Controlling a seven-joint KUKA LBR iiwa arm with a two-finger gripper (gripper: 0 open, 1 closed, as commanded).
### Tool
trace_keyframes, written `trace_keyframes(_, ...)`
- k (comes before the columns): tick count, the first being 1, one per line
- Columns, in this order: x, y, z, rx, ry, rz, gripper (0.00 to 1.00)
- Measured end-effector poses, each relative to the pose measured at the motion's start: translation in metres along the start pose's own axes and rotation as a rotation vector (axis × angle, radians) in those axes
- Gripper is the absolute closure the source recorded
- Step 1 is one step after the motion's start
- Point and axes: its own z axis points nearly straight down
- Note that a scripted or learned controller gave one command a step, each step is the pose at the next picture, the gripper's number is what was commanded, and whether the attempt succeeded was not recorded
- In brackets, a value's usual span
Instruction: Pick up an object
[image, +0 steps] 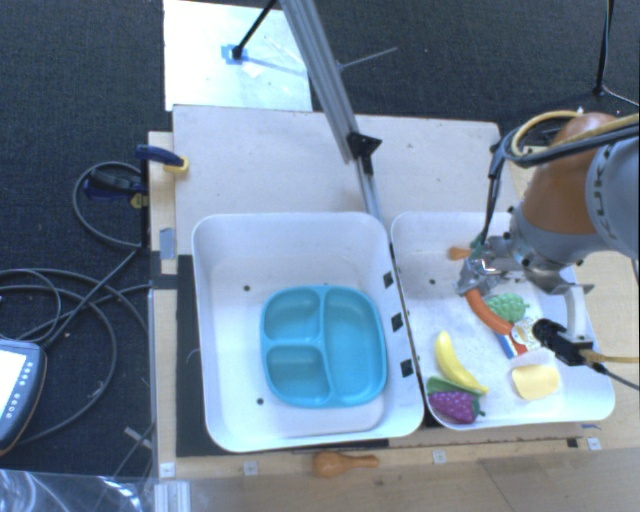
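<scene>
Overhead slanted view of the bench with two shallow white bins side by side. The left bin (220, 330) holds a turquoise three-compartment plate (323, 346), lying flat toward the near side. The right bin (425, 240) holds the loose toy foods: an orange carrot (487, 310), a green bunch of grapes (510, 304) just beside it, a yellow banana (455, 362), a purple bunch of grapes (452, 405) at the near rim, and a pale yellow cheese block (536, 380). The arm (580, 190), grey with an orange band, reaches in from the right; its gripper (478, 270) is low over the far end of the carrot, and whether its fingers are spread or closed cannot be told. No legible writing or brand appears on any item. A brown wooden piece (345, 462) lies on the bench edge before the bins.
</scene>
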Motion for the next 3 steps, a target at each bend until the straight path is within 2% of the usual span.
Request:
trace_keyframes(1, 0.002, -0.007, -0.053, 0.000, 0.000, -0.001, 1.00)
trace_keyframes(2, 0.002, -0.006, -0.063, 0.005, 0.001, -0.001, 1.00)
trace_keyframes(3, 0.043, 0.012, -0.066, 0.004, 0.003, -0.004, 1.00)
